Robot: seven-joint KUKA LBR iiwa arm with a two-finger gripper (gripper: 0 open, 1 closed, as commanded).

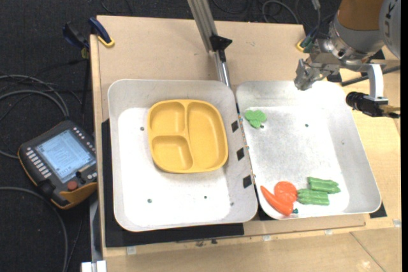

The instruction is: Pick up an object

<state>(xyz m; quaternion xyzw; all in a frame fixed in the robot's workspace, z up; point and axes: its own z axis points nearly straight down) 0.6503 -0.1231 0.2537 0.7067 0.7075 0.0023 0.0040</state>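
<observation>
Hovering over the right bin's (357, 156) far edge with our tool (305, 81), its state unreadable, we should centre above the lone green leaf toy (255, 118) by the divider before descending.

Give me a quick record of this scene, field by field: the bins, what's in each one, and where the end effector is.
left bin: holds a yellow divided plate
right bin: green leaf toy near its left wall; carrot, tomato and two pea pods at the near edge
end effector: over the right bin's far rim, apart from every toy
bench: tan board under both bins
</observation>
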